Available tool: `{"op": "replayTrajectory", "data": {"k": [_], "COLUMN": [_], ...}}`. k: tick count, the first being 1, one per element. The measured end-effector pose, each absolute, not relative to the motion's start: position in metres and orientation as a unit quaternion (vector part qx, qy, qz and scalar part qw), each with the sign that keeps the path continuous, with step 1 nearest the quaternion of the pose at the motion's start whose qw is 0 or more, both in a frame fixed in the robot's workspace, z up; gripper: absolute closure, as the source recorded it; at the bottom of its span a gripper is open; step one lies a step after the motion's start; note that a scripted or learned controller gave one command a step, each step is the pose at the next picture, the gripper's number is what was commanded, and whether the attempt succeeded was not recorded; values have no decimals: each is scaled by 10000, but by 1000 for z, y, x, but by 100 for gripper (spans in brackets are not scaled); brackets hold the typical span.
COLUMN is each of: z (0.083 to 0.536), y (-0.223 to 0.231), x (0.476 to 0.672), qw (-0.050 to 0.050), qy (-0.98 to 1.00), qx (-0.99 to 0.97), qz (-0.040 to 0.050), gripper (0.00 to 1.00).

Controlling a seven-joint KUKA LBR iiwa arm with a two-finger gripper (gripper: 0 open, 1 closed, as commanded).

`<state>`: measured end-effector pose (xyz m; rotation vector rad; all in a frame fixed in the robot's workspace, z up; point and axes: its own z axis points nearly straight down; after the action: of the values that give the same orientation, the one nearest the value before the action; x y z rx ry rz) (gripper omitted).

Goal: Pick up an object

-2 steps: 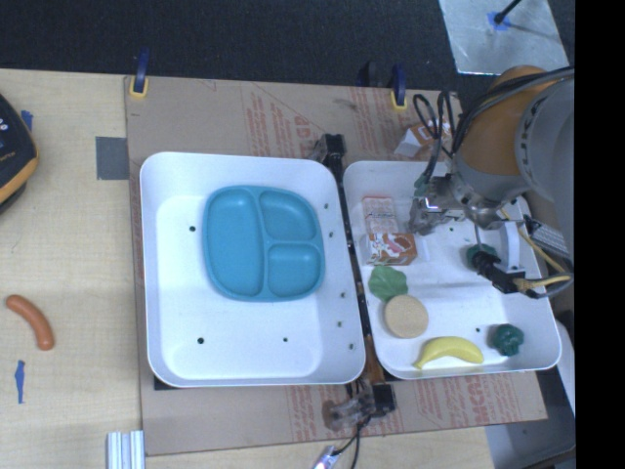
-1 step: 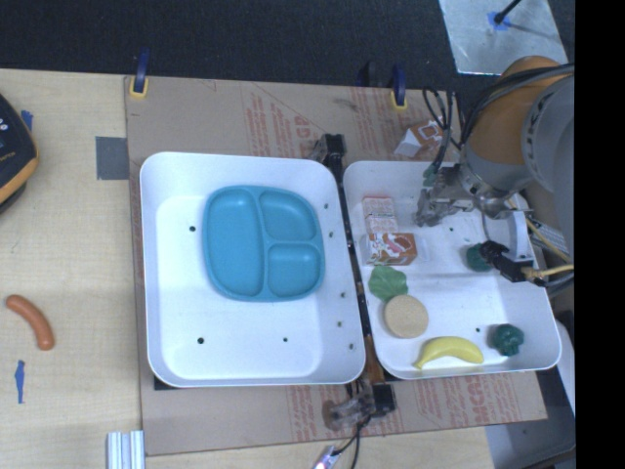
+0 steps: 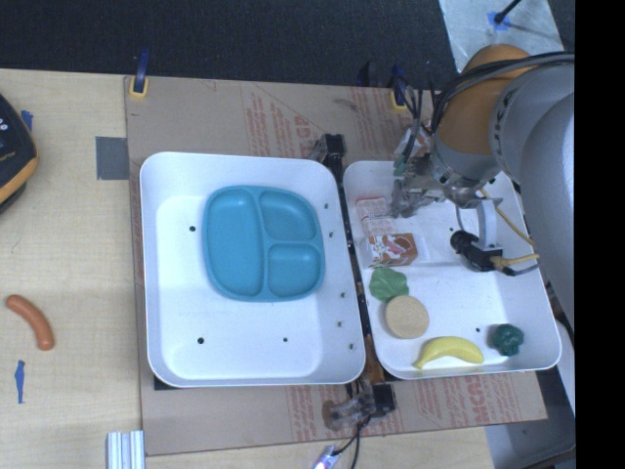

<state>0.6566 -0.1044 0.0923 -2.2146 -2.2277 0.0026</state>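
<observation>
gripper (image 3: 405,201) low in right bin's (image 3: 532,355) far-left corner by snack packet (image 3: 391,248); finger state unclear, nothing picked yet

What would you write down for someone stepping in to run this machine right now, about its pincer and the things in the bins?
Pincer: low over the far end of the right bin, above a packet; whether it is open or shut cannot be told, and nothing shows in its grip.
Right bin: packet, green leafy piece, round tan cookie, banana, dark green lump.
Left bin: blue divided plate.
On the bench outside the bins: a sausage.
Done: nothing lifted yet.
Left: grip one object and raise it.
</observation>
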Motion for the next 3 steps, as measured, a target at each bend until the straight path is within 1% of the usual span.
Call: {"op": "replayTrajectory", "data": {"k": [1,2,3], "z": [92,131,142], "y": [-172,-212,-213], "x": [656,656,657], "qw": [2,1,4], "qy": [-7078,-7080,-7089], "qx": [-7064,-7062,-7053], "qz": [8,6,9], "gripper": [0,0,100]}}
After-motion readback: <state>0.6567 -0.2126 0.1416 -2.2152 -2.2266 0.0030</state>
